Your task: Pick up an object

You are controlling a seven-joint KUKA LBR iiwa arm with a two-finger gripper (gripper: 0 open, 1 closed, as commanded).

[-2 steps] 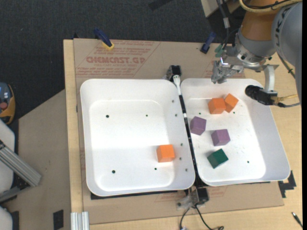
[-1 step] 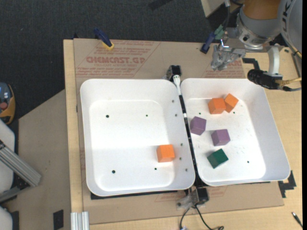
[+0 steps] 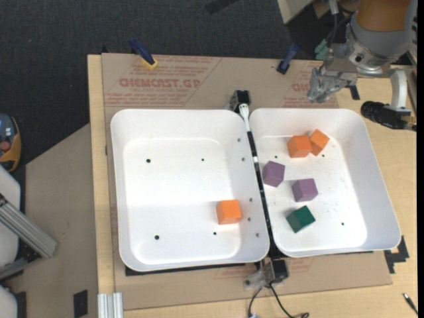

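Observation:
My gripper hangs high above the far edge of the right bin, with nothing seen between its fingers. Below it in the right bin lie two orange cubes touching each other near the back. Two purple cubes sit in the middle of that bin, and a dark green cube rests nearer the front. A lone orange cube lies in the left bin towards its front right corner.
A black divider strip runs between the two bins. Blue clamps hold the cardboard sheet at the back of the bench. A clamp sits at the front edge between the bins.

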